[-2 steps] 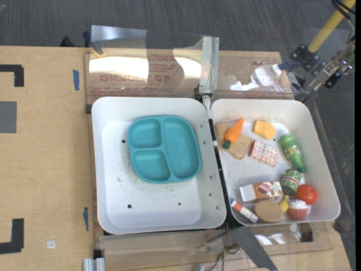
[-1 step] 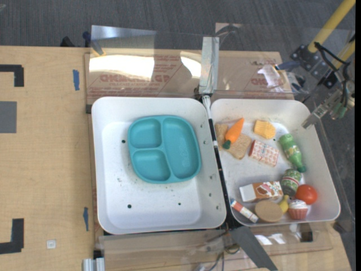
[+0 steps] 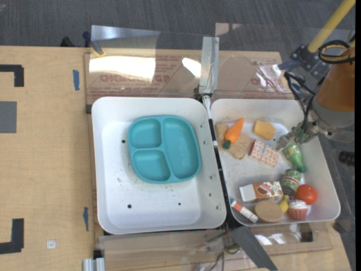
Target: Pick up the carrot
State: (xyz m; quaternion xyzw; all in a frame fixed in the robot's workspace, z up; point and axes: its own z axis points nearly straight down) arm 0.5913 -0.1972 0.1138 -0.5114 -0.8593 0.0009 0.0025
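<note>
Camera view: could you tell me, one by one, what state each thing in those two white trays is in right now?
Carrot: lying tilted in the right bin, not picked up.
Plate: flat in the left bin, compartments bare.
Gripper: low over the right bin's far right side, apart from the carrot.
Tomato: resting near the right bin's front corner.
Cupcake: upright by the tomato.

I see a light-brown tabletop (image 3: 42, 151) carrying black tape marks (image 3: 12, 75) and blue tape bits (image 3: 75, 79) on its left side. Beyond its far edge lies grey carpeted floor (image 3: 169, 7) (finely ribbed). Clear plastic sheeting (image 3: 121, 66) at the far side catches bright glare.
</note>
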